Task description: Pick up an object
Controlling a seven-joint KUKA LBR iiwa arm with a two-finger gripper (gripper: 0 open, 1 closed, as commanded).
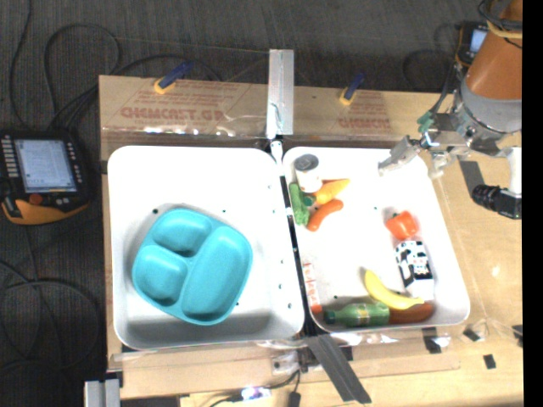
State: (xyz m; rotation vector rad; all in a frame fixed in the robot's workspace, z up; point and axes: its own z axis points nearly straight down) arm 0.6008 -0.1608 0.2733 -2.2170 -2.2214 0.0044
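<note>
White plastic forms both shallow bins on the bench. The gripper point(410, 153) sits over the far right corner of the right bin point(369, 236), at the end of the grey arm point(496, 75) with its orange band. Its two fingers are spread apart, and nothing lies between them.

The candidate objects all lie in the right bin, apart from the fingers:
- A red-orange pepper-shaped toy point(403, 224) lies nearest, toward the near side of the bin from the gripper.
- A small black-and-white carton point(415, 262) lies just beyond the pepper toy, close to the right wall.
- A yellow banana point(389, 290) curves along the near right part of the bin floor, its tip beside the carton.
- A red item point(413, 312) sits in the near right corner, partly under the banana; its type cannot be told.
- A green bottle with a red label band point(355, 315) lies on its side along the near wall.
- A white cylindrical container with a dark lid point(306, 171) stands at the far left corner.
- An orange carrot point(332, 188), a second orange-red piece point(322, 214) and a green piece point(297, 203) cluster just beside that container, against the divider.

The left bin point(136, 176) holds a turquoise divided plate point(193, 265) with three compartments, resting toward the near side.

A handheld controller with a lit screen point(41, 170) lies on the floor left of the bench.
</note>
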